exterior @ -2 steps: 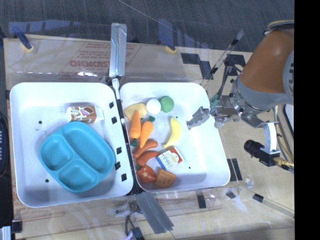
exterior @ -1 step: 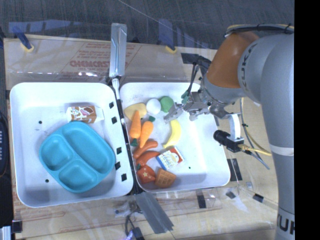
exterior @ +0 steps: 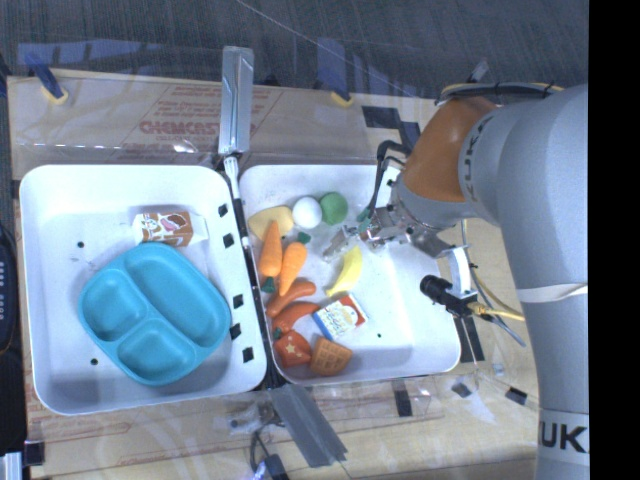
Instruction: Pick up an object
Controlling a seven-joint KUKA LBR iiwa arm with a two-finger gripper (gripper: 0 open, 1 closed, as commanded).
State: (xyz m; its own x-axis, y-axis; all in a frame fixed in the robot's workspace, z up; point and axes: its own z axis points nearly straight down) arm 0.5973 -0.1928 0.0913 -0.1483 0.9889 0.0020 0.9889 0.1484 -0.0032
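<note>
Reaching in from the right, the grey arm (exterior: 500, 168) has its gripper (exterior: 352, 236) low in the right bin (exterior: 410, 338), just above the yellow banana (exterior: 346, 270); I cannot tell how the jaws stand. Carrots (exterior: 283, 263), a white ball (exterior: 306, 211) and a green ball (exterior: 333, 207) lie close by. Over in the left bin (exterior: 60, 368) sit a blue divided plate (exterior: 153, 311) and a small carton (exterior: 165, 227).

My arm (exterior: 540, 268): thick smooth grey casing, rounded orange band (exterior: 440, 158) above the wrist. Black cables loop over the band and along the wrist. White letters "UK" low on the casing. Small metallic gripper (exterior: 352, 238), black fitting beside it.
</note>
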